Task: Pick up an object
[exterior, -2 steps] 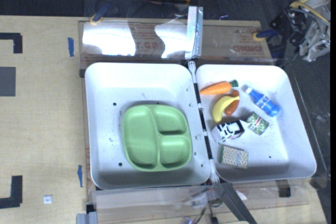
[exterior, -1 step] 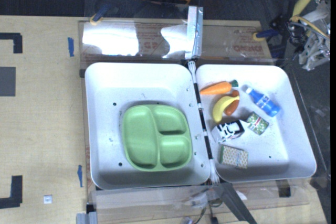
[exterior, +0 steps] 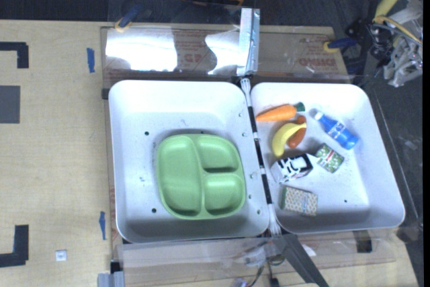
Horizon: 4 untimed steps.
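Claw [exterior: 402, 67] hangs off the right bin's [exterior: 376, 208] far corner, grip state impossible to tell, carrot [exterior: 275, 113] touching banana [exterior: 287, 136], blue bottle [exterior: 335, 130] nearby, green tray [exterior: 200, 175] in left bin [exterior: 127, 165].

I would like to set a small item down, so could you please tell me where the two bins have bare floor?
Right white bin: bare along the right wall, right of the blue bottle; crowded at left around the yellow banana. Left white bin: bare strip behind the green divided plate.
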{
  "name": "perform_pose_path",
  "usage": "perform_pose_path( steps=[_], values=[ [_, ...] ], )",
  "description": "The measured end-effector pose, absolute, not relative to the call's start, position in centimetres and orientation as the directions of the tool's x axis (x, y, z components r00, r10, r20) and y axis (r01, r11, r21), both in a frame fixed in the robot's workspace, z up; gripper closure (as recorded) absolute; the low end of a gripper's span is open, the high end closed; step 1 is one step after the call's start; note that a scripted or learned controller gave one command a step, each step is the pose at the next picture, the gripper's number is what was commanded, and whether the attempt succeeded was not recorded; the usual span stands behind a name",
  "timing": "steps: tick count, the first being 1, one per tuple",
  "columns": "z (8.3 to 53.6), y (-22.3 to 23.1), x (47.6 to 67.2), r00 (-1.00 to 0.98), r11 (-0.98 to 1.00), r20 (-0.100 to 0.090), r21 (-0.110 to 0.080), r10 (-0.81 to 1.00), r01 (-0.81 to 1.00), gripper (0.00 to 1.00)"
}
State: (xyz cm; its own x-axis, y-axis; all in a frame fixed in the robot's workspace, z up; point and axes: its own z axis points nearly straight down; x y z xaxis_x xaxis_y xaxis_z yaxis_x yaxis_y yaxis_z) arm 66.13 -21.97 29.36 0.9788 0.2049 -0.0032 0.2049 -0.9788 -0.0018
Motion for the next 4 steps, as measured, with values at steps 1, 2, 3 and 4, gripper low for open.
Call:
perform_pose_path(
  steps=[1,2,3,4],
  values=[
    [30.4,-21.8,66.2,0.978,-0.978,-0.004,-0.001,0.21,0.21,1.0],
    [31.4,-21.6,66.3,0.977,-0.977,-0.003,0.0,0.213,0.213,1.0],
    [12.9,-22.2,64.8,0.958,-0.958,-0.001,-0.003,0.285,0.285,1.0],
    [23.5,-16.9,65.2,0.972,-0.972,0.0,-0.001,0.233,0.233,1.0]
  ],
)
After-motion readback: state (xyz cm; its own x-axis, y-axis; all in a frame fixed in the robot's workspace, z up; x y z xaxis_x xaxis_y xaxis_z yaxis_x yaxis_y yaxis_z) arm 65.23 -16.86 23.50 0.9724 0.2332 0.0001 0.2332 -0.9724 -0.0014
